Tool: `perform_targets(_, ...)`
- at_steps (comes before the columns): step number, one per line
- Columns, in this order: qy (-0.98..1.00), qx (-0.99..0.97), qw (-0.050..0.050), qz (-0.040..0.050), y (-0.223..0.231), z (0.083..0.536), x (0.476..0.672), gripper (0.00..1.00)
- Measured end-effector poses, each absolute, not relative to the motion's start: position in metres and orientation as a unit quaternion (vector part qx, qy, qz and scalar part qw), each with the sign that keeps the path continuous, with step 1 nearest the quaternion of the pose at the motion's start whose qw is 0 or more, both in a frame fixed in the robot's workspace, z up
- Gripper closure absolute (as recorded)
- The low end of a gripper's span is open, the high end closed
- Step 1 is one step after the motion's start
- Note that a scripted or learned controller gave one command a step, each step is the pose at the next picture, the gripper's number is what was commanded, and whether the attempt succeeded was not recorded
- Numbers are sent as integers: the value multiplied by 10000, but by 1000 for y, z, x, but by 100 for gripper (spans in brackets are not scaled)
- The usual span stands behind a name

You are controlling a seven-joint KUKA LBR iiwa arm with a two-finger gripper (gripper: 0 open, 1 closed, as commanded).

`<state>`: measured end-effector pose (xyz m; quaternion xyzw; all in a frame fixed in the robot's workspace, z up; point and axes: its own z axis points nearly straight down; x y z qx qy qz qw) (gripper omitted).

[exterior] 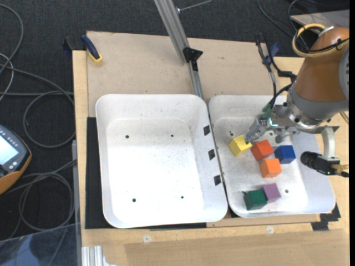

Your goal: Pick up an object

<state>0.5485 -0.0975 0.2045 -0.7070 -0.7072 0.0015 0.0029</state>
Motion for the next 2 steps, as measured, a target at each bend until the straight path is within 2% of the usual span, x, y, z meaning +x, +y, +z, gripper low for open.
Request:
perform_targets(1, -7072, -7070, 4, -1, -98, 207, 550, 0)
perform_targets(2, -7068, -7074, 29, 19, -106, 159, 547, 0)
